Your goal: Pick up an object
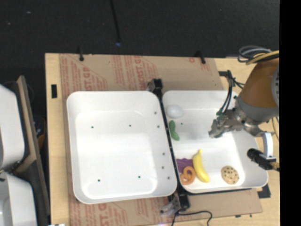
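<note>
My end effector (217,131) hangs over the right bin (202,103), in its right half and a little above its middle as the camera sees it. Whether it is released or clenched I cannot tell from this slant; nothing shows in its grasp. My orange band (261,84) sits just right of the bin's right wall.

Every loose thing lies in the right bin, so I place each one against it. A white egg-shaped object (175,111) rests near its upper left corner. Just below that, close to the left wall, lies a small green object (174,131), long and slim. Along the bin's lower edge, a yellow banana (201,166) stands roughly upright in the picture, about midway across. Touching the banana's left side is an orange ring (188,175), and a purple object (183,163) lies partly under the ring, against the left wall. A round brown cookie (230,174) sits near the lower right corner, apart from the banana.

The left bin (75,107) lies beside the right bin on the bench (56,79), their walls touching.
</note>
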Tool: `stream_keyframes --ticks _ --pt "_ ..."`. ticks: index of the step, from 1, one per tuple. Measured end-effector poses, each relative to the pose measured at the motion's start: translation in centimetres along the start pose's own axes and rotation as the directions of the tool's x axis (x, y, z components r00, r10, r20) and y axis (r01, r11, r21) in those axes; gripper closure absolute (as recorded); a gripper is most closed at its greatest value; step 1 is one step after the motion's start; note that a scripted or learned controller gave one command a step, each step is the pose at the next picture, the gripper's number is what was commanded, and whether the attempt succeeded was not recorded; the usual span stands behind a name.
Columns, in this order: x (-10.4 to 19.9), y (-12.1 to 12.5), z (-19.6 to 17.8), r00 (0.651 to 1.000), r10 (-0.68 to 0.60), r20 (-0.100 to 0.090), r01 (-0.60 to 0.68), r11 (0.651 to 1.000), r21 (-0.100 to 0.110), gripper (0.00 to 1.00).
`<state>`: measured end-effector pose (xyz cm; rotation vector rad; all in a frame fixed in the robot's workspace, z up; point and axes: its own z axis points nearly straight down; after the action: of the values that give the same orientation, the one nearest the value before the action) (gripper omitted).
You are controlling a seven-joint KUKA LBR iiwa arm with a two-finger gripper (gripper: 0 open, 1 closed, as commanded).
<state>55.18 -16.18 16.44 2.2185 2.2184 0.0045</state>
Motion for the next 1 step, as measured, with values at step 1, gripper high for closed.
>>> stream_keyframes --ticks 1 --pt "-0.84 -0.48 -4.91 1.000 0.001 0.000 -0.001 1.000 0.000 1.00"
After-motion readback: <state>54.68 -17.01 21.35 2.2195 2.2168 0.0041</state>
